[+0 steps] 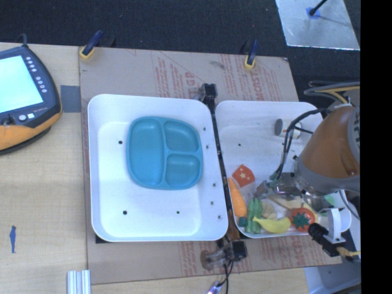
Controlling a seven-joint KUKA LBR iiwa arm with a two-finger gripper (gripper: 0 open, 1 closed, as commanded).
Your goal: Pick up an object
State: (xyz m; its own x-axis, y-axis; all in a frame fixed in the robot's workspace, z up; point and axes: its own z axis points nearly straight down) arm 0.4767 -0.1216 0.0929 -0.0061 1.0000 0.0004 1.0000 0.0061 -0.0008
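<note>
Banana (274, 225) just below tool (283, 190), right bin (251, 118).

Two shallow white bins sit side by side on a brown cardboard sheet (184, 72) clamped to the bench. The left bin (107, 164) holds a blue divided plate (164, 152). In the right bin (251, 118), toy food lies heaped at the near end: a carrot (237, 199), a banana (273, 225), a tomato (302, 218) and a red wedge (244, 175). The gripper (278, 188) reaches down over this heap. A teach pendant (24, 100) lies far left.
</note>
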